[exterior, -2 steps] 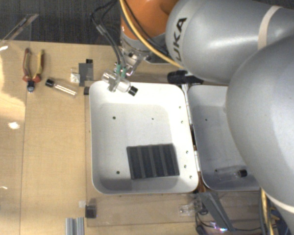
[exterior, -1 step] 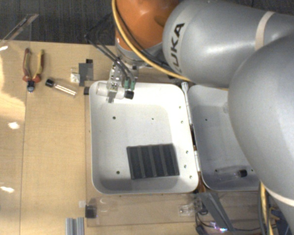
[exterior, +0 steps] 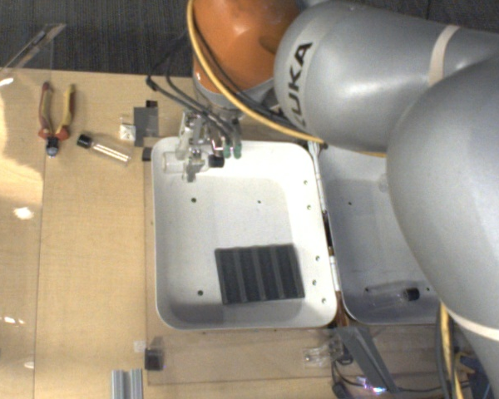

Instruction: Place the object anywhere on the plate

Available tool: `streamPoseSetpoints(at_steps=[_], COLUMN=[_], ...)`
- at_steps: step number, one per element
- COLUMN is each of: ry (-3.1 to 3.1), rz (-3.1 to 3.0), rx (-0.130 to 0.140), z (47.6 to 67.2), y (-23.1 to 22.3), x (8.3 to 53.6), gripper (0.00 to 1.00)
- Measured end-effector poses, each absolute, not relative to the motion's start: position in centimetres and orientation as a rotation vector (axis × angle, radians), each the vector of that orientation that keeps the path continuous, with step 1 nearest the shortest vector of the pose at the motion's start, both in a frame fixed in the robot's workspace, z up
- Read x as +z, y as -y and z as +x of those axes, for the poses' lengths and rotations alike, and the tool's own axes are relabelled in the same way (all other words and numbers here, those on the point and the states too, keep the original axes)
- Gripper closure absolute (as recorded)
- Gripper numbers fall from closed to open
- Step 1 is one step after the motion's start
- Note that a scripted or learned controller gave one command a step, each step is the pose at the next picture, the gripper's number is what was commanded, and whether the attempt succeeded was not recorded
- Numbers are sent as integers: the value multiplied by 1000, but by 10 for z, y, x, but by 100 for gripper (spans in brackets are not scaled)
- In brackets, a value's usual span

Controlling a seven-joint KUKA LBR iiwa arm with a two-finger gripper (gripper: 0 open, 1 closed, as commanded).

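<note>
A dark grey ribbed plate (exterior: 259,273) lies flat in the near half of the left white bin (exterior: 170,248). My gripper (exterior: 201,155) hangs over that bin's far left corner, well away from the plate, and I see nothing clearly held in it. A thin pale stick-like object with a black tip (exterior: 394,291) rests near the front of the right bin (exterior: 358,223). The grey arm with its orange band (exterior: 241,23) hides most of that bin.
On the wooden bench left of the bins lie red-handled pliers (exterior: 55,115), a small clear tube with a black cap (exterior: 104,146) and a dark block (exterior: 148,120). Cables and a bracket (exterior: 349,364) sit below the bins' front edge.
</note>
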State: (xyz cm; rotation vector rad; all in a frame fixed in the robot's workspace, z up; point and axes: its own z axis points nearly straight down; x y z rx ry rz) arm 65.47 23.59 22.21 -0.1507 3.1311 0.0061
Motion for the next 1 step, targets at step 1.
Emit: streamPoseSetpoints(at_steps=[1], ry=[-3075], rz=[615], rx=[7], z=[669], y=[-236], x=[200], gripper=[100])
